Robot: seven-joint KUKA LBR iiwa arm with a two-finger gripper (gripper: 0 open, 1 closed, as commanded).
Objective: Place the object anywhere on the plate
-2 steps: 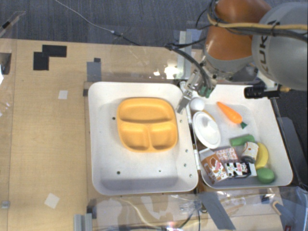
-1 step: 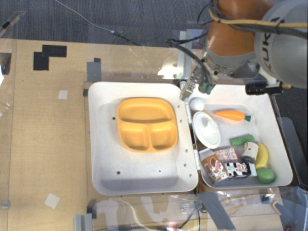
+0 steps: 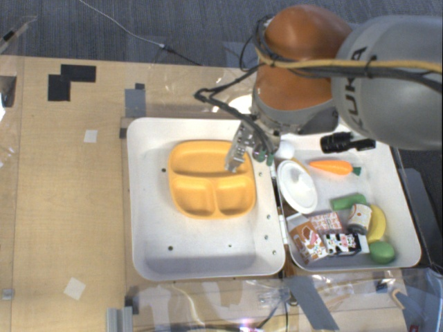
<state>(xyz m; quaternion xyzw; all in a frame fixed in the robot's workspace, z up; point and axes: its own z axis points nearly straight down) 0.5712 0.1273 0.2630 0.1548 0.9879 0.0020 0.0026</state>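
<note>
Plate (image 3: 208, 185): yellow-orange, rounded rectangle, three compartments, one long at the far side and two smaller at the near side. It lies flat in the left bin (image 3: 159, 247), toward that bin's far right part.

Object of the task: which item is meant cannot be told. Nothing is seen resting in the plate's compartments.

Right bin (image 3: 408, 234) contents: a white bowl (image 3: 299, 185) at its left side; an orange carrot (image 3: 333, 167) with green top beyond the bowl; a green item (image 3: 347, 202) near the middle; a yellow banana (image 3: 377, 224) beside it; a round green piece (image 3: 381, 252) at the near right corner; flat printed packets (image 3: 324, 237) in brown, white and black along the near side.

Arm (image 3: 360, 81): grey with a large orange section, reaching in from the right and covering the far part of both bins. A black cable crosses above it.

Jaws (image 3: 238, 156): metallic, pointing down over the plate's far right edge, above the long compartment. Whether they are spread or pressed together cannot be told; no item is seen between them.

Bench (image 3: 62, 206): light wood with black markings at the far left, tape patches near the bin corners.
</note>
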